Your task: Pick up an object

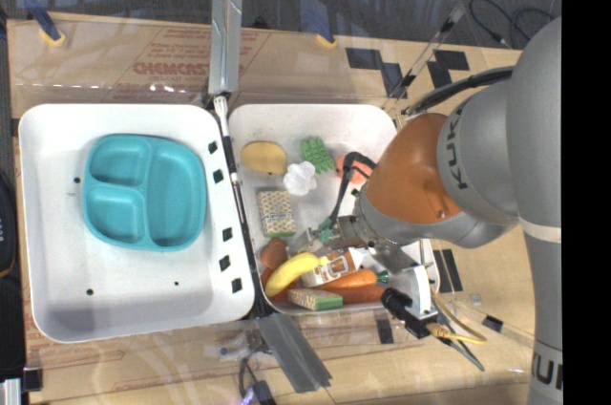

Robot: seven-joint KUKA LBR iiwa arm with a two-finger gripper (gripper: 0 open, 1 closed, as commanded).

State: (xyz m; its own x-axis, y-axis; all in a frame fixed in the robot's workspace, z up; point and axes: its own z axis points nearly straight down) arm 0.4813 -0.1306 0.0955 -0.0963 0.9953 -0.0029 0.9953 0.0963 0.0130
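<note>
Fixed overhead camera, slanted down, both bins point(57, 317)

"KUKA" runs in dark letters along the grey arm point(477, 155); a red "CHEMCAS…" print point(170, 67) marks the bench's far-left cardboard.

My arm point(520, 145) is smooth grey, fat and rounded, with dark KUKA lettering point(456, 157) on its side. A glossy orange band point(412, 179) wraps it just above my claw point(355, 245). Black cables point(449, 93) trail off behind that band.
</note>
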